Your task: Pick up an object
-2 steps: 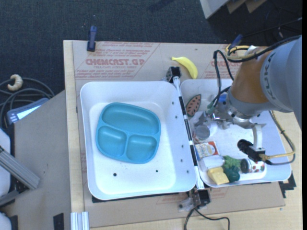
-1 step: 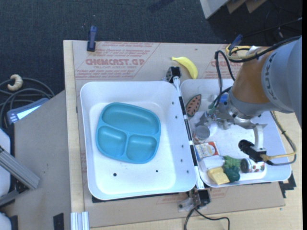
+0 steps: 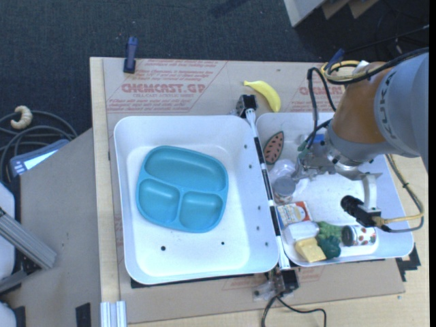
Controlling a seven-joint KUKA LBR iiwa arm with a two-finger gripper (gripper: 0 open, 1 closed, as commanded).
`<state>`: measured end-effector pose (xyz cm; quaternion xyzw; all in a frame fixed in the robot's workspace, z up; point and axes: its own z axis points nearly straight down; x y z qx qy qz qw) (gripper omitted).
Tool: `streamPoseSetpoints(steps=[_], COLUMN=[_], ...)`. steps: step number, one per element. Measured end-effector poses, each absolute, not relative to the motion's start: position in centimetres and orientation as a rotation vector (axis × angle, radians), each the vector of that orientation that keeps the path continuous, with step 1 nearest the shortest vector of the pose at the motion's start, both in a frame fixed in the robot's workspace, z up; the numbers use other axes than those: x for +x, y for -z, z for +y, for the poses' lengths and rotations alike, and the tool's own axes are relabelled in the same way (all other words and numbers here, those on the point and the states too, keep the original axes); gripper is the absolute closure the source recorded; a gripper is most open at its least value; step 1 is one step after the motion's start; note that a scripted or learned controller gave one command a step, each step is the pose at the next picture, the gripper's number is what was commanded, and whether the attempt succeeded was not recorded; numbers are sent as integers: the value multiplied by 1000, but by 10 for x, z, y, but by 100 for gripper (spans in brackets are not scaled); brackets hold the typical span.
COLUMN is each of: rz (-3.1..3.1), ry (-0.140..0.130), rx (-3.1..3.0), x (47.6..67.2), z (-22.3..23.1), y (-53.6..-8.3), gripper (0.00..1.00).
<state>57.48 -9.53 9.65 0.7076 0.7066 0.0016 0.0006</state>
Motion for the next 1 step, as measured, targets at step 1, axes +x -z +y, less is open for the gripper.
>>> streamPoseSetpoints(steps=[1], rz=[2222], ry=[-2], rx=[2220], x=[537], z=[-49], y=[-185], gripper=[100])
